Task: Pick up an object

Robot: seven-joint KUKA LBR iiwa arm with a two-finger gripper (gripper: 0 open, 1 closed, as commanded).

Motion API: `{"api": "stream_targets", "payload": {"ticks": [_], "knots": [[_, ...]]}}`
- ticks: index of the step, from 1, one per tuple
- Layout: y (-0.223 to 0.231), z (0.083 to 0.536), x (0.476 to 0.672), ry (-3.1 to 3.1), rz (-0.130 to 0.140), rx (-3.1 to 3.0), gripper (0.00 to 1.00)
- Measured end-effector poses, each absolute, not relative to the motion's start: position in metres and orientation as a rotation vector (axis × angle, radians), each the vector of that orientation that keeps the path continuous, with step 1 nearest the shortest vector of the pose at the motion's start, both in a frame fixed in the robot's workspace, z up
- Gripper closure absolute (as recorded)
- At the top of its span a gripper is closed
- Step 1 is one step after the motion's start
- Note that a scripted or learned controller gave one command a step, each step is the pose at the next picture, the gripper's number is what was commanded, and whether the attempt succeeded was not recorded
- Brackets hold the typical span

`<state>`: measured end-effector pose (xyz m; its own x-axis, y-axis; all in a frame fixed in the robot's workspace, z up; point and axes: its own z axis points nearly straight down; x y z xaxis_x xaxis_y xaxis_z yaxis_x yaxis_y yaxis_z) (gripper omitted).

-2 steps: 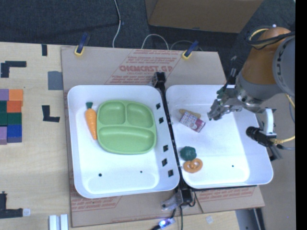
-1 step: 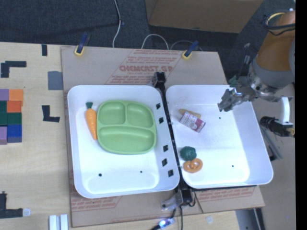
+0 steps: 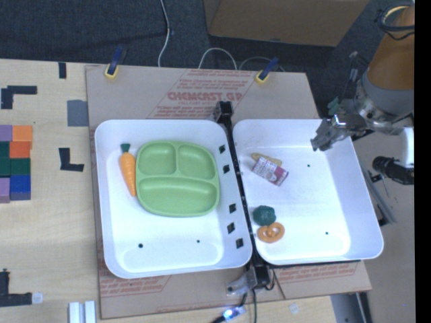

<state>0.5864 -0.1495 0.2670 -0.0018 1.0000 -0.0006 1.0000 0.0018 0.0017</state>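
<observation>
The tool [image 3: 326,138] is seen over the upper right rim of the right bin [image 3: 350,200]; whether it is clenched or released cannot be told. Inside that glossy white bin a small cylindrical packet [image 3: 270,168] with a pink label lies near the middle, and a dark green lump [image 3: 264,214] touches an orange pretzel-shaped piece [image 3: 272,232] by the lower left edge. The left bin [image 3: 114,214] carries a matte green divided tray [image 3: 178,179] beside a plastic carrot [image 3: 127,171]. Both bins rest on a cardboard sheet [image 3: 195,93] on the bench.
</observation>
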Motion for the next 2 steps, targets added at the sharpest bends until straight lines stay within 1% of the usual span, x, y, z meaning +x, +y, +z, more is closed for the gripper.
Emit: {"api": "stream_targets", "payload": {"ticks": [1, 2], "knots": [[-0.094, 0.254, 0.585, 2.228, -0.001, 2.217, 1.00], [-0.048, 0.257, 0.571, 2.228, -0.002, 2.218, 1.00]]}}
